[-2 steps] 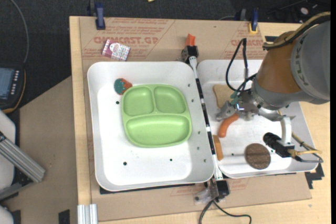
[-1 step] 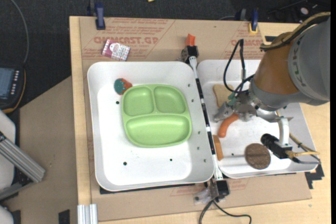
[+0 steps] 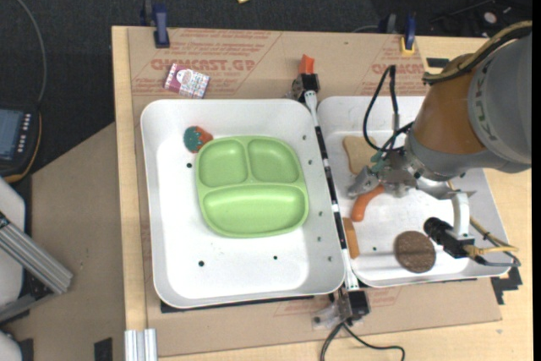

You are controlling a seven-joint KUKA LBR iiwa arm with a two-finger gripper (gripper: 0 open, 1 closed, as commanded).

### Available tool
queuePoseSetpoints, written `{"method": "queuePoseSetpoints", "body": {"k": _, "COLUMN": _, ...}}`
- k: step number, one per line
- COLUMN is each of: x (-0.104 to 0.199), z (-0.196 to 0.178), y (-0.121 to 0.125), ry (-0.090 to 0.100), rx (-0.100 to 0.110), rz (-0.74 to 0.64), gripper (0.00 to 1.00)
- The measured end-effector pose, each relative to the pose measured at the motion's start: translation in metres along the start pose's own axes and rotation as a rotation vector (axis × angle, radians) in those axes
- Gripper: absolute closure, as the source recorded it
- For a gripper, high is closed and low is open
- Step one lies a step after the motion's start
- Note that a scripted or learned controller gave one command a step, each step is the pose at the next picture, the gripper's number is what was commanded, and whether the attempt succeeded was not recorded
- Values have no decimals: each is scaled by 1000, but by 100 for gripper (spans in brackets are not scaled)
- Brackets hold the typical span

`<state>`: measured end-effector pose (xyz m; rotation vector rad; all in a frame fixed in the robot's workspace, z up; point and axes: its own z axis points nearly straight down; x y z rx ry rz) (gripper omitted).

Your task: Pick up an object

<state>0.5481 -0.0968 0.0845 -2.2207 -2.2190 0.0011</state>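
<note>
My gripper [image 3: 374, 179] hangs low over the left half of the right bin [image 3: 439, 275]. An orange carrot-shaped piece [image 3: 364, 204] lies just below and in front of it, close to or touching the gripper. A tan flat piece [image 3: 354, 151] lies behind the gripper near the bin's far left. A brown round disc [image 3: 415, 251] rests near the bin's front wall. A thin orange stick [image 3: 352, 239] lies along the bin's left wall. Nothing is visibly held.
The left bin [image 3: 169, 258] holds a green divided plate [image 3: 251, 186] and a small red and teal ball [image 3: 198, 138] at its far left. A pink and white packet [image 3: 187, 80] lies on the cardboard behind. Clamps [image 3: 158, 23] stand along the bench's back edge.
</note>
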Motion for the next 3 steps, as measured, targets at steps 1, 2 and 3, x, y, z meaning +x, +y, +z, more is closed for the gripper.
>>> {"method": "queuePoseSetpoints", "body": {"k": 1, "x": -1, "z": 0, "y": 20, "ry": -2, "rx": -5, "rz": -2, "gripper": 0}}
{"method": "queuePoseSetpoints", "body": {"k": 2, "x": 2, "z": 0, "y": -15, "ry": 0, "rx": 2, "rz": 1, "gripper": 0}}
{"method": "queuePoseSetpoints", "body": {"k": 3, "x": 2, "z": -10, "y": -13, "ry": -1, "rx": -4, "rz": 0, "gripper": 100}}
